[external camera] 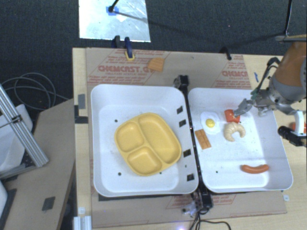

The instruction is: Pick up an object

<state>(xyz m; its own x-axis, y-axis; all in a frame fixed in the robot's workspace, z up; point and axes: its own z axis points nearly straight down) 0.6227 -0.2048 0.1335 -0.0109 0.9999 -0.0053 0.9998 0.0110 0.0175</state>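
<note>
A dark carpet covers the floor around the bench. On it, above the bench, lies a pale, shiny sheet with a bit of blue tape near its top, where a thin dark rod meets it. Grey cables coil on the carpet at the left. Beside them, a metal frame of aluminium bars slants along the left edge. A tan board lies at the lower left, next to the bench. The bench top is light wood, overlaid with brown cardboard printed in red letters. Two blue clamps grip its far edge. Light is even and soft.
</note>
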